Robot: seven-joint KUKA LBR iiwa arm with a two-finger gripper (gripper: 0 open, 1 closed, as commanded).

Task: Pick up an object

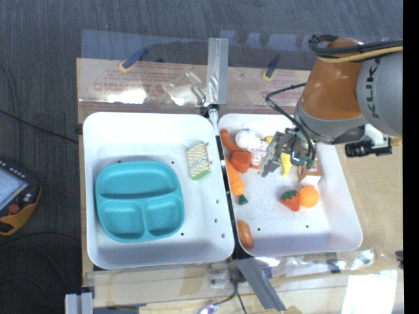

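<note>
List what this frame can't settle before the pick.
- Hand, camera view: fingers blur into the clutter, so any hold is unreadable.
- Yellow item: mostly hidden behind the hand, unidentifiable.
- Red-and-white item: partly covered by the wrist.
- Arm: cut off by the right edge.

Bench (pixel 98 70): brown board surface under clear plastic sheeting. Two shallow white bins rest directly on it, side by side and touching along their inner edges: left bin (pixel 91 142), right bin (pixel 344 214). A grey upright post (pixel 217 67) stands behind the junction.
</note>
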